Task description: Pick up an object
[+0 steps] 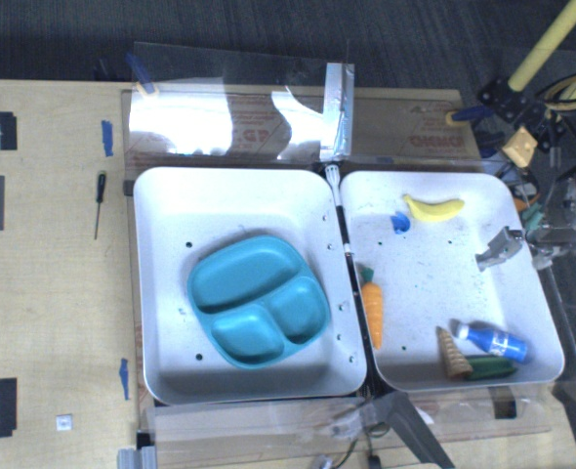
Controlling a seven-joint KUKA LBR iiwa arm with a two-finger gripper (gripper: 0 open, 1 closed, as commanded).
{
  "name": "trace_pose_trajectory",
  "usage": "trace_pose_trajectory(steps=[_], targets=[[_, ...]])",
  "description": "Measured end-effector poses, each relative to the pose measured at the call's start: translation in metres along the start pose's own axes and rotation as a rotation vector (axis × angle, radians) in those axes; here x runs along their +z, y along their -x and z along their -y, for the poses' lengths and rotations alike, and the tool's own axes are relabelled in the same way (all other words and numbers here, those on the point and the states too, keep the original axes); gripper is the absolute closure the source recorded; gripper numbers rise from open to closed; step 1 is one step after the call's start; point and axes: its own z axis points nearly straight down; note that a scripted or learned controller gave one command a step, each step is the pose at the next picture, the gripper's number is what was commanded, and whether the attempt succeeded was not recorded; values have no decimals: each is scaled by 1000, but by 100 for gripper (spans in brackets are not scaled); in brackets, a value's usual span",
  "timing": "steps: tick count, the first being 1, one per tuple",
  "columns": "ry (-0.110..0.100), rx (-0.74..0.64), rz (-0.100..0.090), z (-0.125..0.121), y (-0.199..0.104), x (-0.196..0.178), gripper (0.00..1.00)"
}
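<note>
Hovering at the right bin's [532, 301] 3 o'clock rim, the gripper [500, 247] is a small grey metal wedge whose grip I cannot tell.

From the gripper, a curved yellow banana [434, 208] lies toward 10 o'clock near the bin's far wall, with a small round blue piece [399, 225] just beside its left end. Toward 6 o'clock, in the near corner, rest a glossy blue-and-white bottle [493, 341], a ridged tan cone [452, 353] and a dark green stick [488, 365], all close together. An orange carrot [372, 311] with a green top lies along the bin's left wall at 8 o'clock. Farther toward 9 o'clock, the left bin [161, 223] holds a smooth teal plastic plate [257, 299] with three rounded compartments. Both bins are shallow, white and speckled.
</note>
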Motion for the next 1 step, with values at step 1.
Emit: trace_pose_trajectory(steps=[1], targets=[[1,173,2,-75,-49,48,0]])
